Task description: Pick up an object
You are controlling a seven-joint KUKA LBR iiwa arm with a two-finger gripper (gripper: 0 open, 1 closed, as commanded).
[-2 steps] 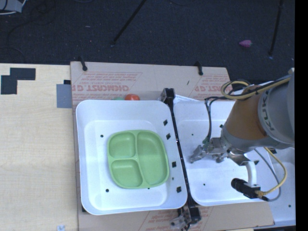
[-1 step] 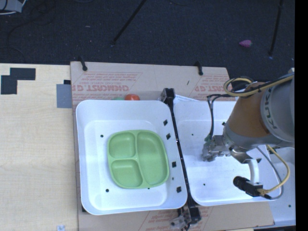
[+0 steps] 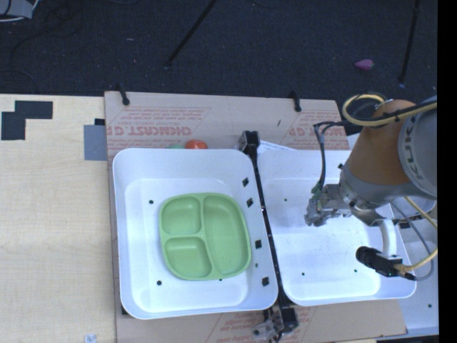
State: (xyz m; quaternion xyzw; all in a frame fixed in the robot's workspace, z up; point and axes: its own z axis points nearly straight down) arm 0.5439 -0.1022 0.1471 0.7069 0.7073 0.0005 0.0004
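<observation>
A light green plate (image 3: 205, 235) with three compartments lies flat in the middle of the left bin (image 3: 136, 191). My gripper (image 3: 319, 211) hangs low over the left part of the right bin (image 3: 328, 284), near the bin's floor. The wrist above it is grey with an orange band (image 3: 382, 148). No object shows under the gripper. The green plate is well to its left, across the divider.
A small orange-red thing (image 3: 196, 145) sits behind the left bin's far rim on the cardboard. A black divider strip (image 3: 258, 213) runs between the bins. A black piece on a white tube (image 3: 378, 261) hangs from the arm over the right bin's near right part.
</observation>
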